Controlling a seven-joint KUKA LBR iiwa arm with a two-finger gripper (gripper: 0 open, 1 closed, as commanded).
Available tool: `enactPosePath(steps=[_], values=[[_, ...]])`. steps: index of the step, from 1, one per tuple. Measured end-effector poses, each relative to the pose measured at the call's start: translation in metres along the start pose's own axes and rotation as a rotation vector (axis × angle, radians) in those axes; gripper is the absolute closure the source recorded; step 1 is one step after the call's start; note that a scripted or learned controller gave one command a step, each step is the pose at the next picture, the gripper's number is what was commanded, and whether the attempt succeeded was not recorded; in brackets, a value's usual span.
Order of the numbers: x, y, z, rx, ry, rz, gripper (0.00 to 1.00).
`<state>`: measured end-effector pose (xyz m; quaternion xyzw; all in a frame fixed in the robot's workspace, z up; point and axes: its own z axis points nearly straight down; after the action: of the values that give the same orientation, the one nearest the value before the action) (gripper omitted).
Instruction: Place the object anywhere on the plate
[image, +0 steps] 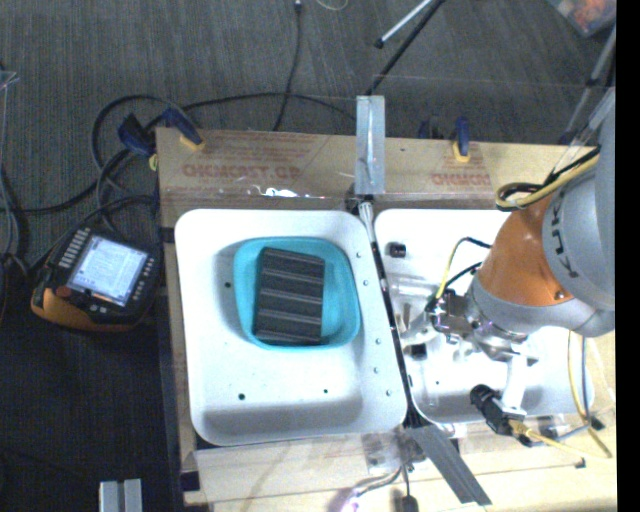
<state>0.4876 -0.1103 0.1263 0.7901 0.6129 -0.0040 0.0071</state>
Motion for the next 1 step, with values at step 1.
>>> enactPosePath(steps=[1], values=[[-0.0409, 0.0067, -0.0645, 0.009, 0.013, -0.063, 0.00]])
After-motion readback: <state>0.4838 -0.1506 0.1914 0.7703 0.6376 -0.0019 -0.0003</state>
